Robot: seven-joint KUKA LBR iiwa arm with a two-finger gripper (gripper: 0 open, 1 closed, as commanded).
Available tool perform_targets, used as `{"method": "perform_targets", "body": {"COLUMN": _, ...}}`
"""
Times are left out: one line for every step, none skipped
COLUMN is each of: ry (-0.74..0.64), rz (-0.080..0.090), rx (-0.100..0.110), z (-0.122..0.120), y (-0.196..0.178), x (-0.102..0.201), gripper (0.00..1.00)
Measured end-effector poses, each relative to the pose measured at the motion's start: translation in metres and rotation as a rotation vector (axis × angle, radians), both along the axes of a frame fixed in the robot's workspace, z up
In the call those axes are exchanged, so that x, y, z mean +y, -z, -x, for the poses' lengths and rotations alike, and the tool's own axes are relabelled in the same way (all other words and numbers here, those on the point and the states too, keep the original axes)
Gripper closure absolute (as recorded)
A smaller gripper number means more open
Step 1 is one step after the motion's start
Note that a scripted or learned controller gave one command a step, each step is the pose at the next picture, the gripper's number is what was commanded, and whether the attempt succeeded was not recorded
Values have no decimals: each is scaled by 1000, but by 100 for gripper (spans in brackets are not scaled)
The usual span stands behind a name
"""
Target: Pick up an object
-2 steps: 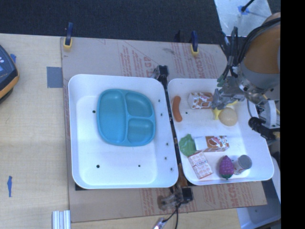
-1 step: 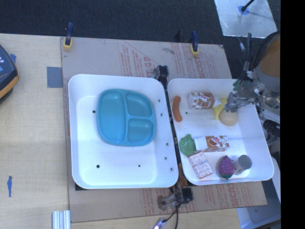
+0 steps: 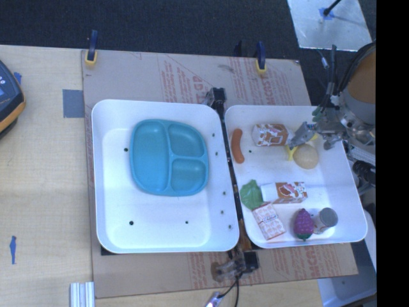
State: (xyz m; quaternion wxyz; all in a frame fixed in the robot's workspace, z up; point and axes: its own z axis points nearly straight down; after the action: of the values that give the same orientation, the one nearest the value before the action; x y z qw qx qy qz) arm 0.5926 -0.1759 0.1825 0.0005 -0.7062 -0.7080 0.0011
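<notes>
Over the right bin [image 3: 358, 190], near its upper right part, the gripper [image 3: 301, 137] hangs just above a pale round object [image 3: 307, 157]; whether it is spread or pressed together cannot be told, and nothing is visibly pinched. A small brown-and-white packet [image 3: 270, 135] lies just left of the gripper, and a sausage [image 3: 238, 146] lies near the bin's left wall. Lower down sit a green leafy piece [image 3: 250, 194], an orange-and-white carton [image 3: 289, 192], a flat pink packet [image 3: 268, 222], a purple bunch of grapes [image 3: 303, 224] and a small grey can [image 3: 326, 219]. On the left bin [image 3: 160, 235], a blue divided plate [image 3: 170, 157] rests toward the back.
</notes>
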Motion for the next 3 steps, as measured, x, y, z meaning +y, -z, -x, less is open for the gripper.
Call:
{"method": "perform_targets", "body": {"ry": -4, "rz": 0, "rx": 2, "z": -41, "y": 91, "x": -8, "gripper": 0}}
{"method": "perform_targets", "body": {"ry": -6, "rz": -7, "rx": 16, "z": -53, "y": 91, "x": -14, "gripper": 0}}
{"method": "perform_targets", "body": {"ry": -2, "rz": 0, "rx": 2, "z": -37, "y": 91, "x": -13, "gripper": 0}}
